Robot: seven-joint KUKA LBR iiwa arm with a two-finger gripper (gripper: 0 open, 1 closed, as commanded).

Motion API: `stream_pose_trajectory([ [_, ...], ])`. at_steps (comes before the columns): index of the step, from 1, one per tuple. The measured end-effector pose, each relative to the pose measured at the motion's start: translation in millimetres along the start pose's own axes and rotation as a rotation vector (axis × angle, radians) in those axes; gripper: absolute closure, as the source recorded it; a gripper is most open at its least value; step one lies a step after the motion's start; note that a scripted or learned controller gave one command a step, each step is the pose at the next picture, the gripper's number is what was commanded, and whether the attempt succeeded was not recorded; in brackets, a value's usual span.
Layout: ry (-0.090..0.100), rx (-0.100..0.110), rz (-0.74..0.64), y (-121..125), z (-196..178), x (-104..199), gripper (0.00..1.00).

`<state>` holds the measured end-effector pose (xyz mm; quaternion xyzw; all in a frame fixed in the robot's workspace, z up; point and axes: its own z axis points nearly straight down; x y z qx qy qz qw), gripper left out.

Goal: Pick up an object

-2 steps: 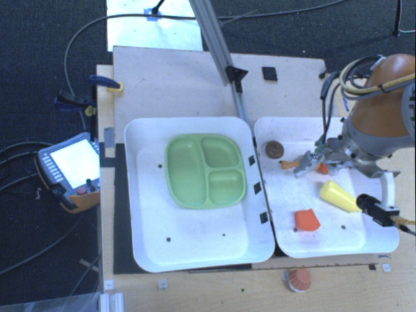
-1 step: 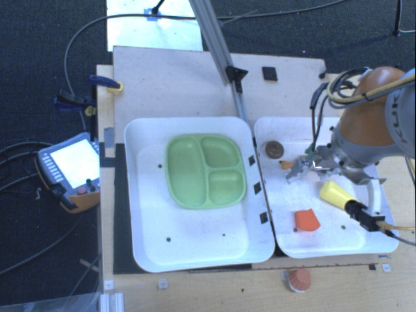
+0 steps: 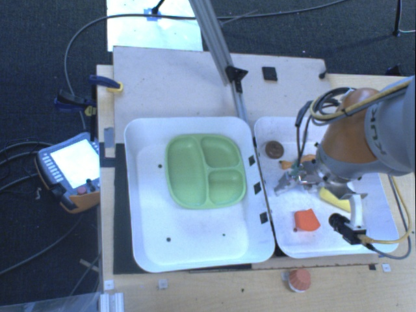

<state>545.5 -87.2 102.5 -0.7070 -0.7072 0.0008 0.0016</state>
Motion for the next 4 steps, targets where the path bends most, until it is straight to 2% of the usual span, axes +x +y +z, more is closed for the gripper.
stream_pose_trajectory([
  [1, -0.001, -0.008, 0.0, 2, 15, 0, 0.0],
  [2, -0.005, -0.016, 0.002, 4, 3, -2, 1.0],
  [3, -0.002, -0.009, -0.003, 9, -58, -8, 1.0],
  [4, -0.002, -0.011, -0.004, 5, -120, -11, 1.0],
])
